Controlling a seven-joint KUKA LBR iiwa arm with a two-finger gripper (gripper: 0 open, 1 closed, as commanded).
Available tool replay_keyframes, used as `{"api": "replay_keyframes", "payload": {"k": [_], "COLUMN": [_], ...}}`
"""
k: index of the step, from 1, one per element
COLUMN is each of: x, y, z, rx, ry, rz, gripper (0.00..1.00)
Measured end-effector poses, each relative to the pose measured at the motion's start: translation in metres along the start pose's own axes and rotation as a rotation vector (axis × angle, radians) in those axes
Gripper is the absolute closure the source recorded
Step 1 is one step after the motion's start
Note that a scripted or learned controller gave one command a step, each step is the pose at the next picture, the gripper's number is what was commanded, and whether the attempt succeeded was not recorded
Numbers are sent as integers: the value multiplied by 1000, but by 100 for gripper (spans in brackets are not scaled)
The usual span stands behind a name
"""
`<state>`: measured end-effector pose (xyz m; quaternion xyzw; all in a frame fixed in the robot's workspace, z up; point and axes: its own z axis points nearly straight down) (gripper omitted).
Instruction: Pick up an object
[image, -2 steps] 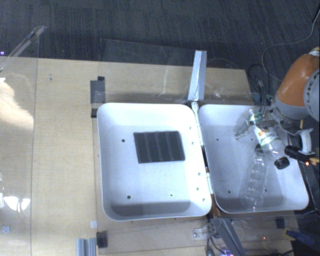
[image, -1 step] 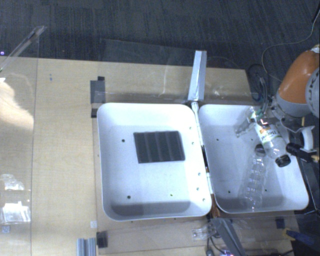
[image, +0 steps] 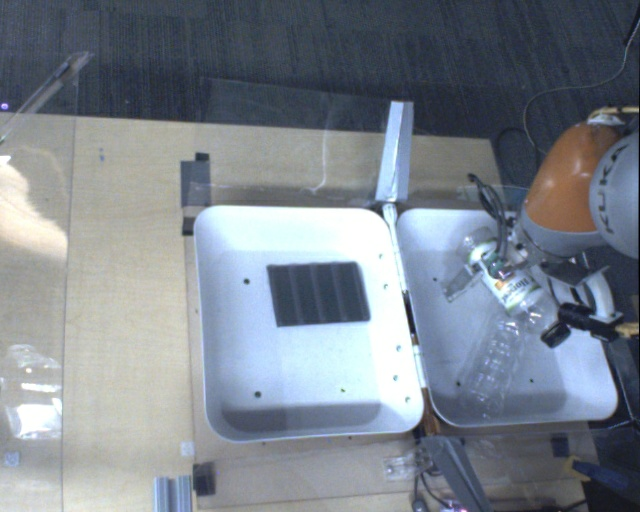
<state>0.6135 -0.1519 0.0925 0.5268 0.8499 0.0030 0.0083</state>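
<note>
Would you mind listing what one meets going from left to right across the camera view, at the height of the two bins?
Left white bin → dark ribbed block lying in it → right white bin → clear plastic bottle lying in that bin → orange band of the arm.

I see a clear plastic bottle (image: 497, 357) lying on its side in the right bin (image: 440, 385), its capped end pointing toward one o'clock.
</note>
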Motion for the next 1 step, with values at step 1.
{"api": "replay_keyframes", "payload": {"k": [1], "x": [26], "y": [37], "z": [-87], "rx": [4], "ry": [6], "rz": [-168], "gripper": [100]}}
